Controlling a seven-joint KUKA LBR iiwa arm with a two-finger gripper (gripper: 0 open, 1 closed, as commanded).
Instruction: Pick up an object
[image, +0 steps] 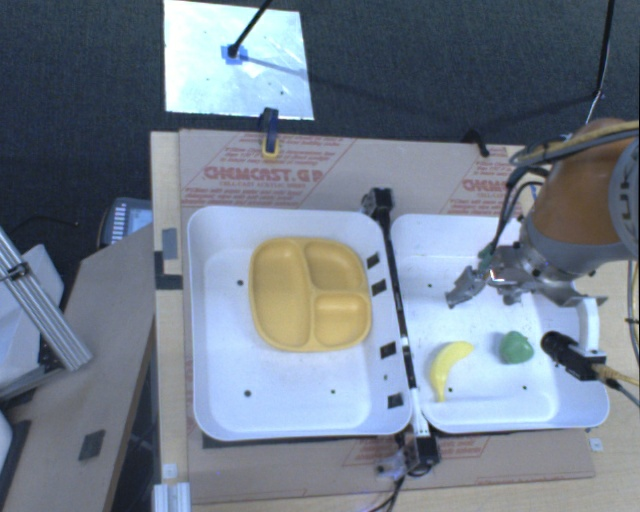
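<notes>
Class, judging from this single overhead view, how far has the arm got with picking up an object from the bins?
Done: the arm has reached over the right bin. In hand: nothing visibly; the gripper sits above the bin floor, apart from both items. Left: the banana and the green object lie unlifted in the right bin, and the yellow divided plate lies in the left bin, so the pick itself remains.

Both bins are plain white: the left bin (215, 330) carries a pale yellow divided plate (308, 293), the right bin (560, 405) a bright yellow banana (447, 366) at about 6 o'clock and a green lump (516, 347) just toward 3 o'clock of it. The arm (590, 200) is grey with an orange band, its pincer (468, 289) dull metal grey. The counter (330, 165) is tan board printed with red lettering. At 12 o'clock lies a silvery sheet (238, 60) on dark blue-grey carpet (70, 100).
</notes>
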